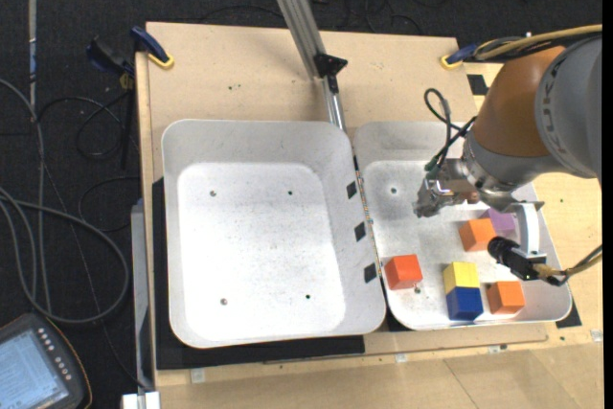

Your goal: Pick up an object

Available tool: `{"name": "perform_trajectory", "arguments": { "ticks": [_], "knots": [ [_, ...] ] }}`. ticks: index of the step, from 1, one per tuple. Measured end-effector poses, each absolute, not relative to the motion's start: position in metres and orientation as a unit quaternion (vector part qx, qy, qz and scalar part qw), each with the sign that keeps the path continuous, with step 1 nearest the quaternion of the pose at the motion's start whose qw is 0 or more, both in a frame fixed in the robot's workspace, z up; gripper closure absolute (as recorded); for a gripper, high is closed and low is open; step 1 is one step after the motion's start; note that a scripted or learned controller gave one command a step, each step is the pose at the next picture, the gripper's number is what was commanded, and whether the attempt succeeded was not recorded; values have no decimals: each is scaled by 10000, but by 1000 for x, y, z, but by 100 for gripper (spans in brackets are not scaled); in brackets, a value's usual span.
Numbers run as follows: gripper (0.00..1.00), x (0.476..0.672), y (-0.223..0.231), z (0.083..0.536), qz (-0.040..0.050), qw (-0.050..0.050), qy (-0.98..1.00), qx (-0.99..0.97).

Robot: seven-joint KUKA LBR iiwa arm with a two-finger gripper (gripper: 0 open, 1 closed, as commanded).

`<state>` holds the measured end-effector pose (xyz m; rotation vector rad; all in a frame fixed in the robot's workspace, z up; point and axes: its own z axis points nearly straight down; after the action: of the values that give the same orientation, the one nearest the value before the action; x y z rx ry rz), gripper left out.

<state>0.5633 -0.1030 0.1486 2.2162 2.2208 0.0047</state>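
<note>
The right bin (393,170) holds several small blocks. An orange cube (403,270) lies near its left wall. A yellow block (461,276) touches a blue block (465,303) at the front, with another orange cube (506,297) to their right. A third orange cube (476,234) and a purple block (503,223) lie partly under the arm. My gripper (433,199) hangs over the middle of the right bin, left of the purple and orange pair and behind the other blocks. I see nothing held in it.
The left bin (192,148) sits beside the right one, their walls meeting near the centre. A slanted metal pole (292,0) crosses the back of the bench. A black cable (442,115) loops above the wrist. Clamps sit at the bench's far corners.
</note>
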Motion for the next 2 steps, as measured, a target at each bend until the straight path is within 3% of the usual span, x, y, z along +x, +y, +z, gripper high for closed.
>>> {"name": "perform_trajectory", "arguments": {
  "ticks": [2],
  "knots": [
    [100,570,-111,242,17,30,7081,7061]
  ]
}}
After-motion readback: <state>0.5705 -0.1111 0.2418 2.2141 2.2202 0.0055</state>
